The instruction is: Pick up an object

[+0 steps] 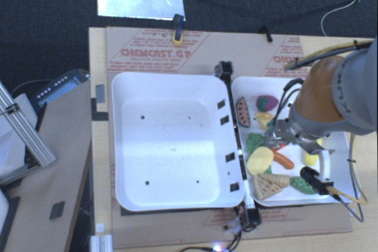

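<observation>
Gripper [276, 137] is lowered into the right bin [339, 196], where the toy foods cluster, beside the carrot [283, 160] and lemon [260, 160]. Finger state: cannot tell. Nothing visibly gripped.

1. Open floor is offered by the left bin [171, 138], where an approach from any clock direction is unobstructed.
2. The right bin [248, 87] is crowded: a watermelon slice [242, 112] at 9 o'clock, a purple piece [267, 102] at 11, a yellow lemon [260, 160] and a wedge [270, 184] at 7.
3. The 3 o'clock side is blocked by the arm [336, 94].
4. Passage between bins is narrowed by the black clips [231, 157].
</observation>
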Robot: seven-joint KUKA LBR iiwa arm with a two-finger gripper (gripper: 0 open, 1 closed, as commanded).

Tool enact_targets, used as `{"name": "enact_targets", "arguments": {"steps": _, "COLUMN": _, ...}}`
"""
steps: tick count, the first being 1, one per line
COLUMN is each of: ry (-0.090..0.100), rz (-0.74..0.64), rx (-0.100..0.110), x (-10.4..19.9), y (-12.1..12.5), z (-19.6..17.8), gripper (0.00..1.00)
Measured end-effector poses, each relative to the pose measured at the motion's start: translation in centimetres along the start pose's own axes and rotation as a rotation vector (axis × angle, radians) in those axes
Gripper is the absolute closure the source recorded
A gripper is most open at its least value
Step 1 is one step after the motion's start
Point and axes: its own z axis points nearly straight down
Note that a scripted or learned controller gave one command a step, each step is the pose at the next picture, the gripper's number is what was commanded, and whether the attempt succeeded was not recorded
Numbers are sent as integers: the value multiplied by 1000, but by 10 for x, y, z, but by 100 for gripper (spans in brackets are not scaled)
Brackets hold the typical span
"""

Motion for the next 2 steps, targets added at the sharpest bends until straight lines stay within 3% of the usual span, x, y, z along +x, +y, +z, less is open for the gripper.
{"name": "enact_targets", "arguments": {"steps": 1, "ry": -1, "rz": -7, "rx": -6, "x": 16, "y": 75, "z": 0, "gripper": 100}}
{"name": "enact_targets", "arguments": {"steps": 2, "ry": 1, "rz": 2, "rx": 6, "x": -4, "y": 6, "z": 1, "gripper": 100}}
